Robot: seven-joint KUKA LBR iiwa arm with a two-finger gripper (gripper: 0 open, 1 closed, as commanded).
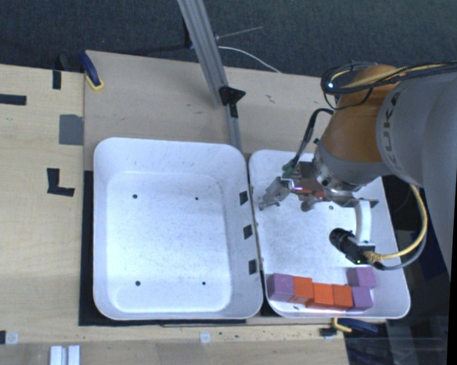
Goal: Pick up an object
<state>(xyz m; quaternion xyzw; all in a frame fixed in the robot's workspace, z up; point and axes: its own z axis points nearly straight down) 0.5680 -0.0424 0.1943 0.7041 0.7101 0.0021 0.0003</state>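
Overhead, arm (370, 140) bent over right bin (286, 243); fingers (289, 195) spread apart, gripping nothing, above bin floor.

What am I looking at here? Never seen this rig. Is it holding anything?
One camera looks down at a slant on a wooden bench holding two shallow white bins. The grey and orange machine on the right is a robot arm; its end effector hangs over the upper part of the right bin. Nothing is visible between its tips, so it does not appear to hold anything. A row of purple and orange blocks lies along the right bin's near edge. The left bin sits beside it. A metal pole slants across the top.
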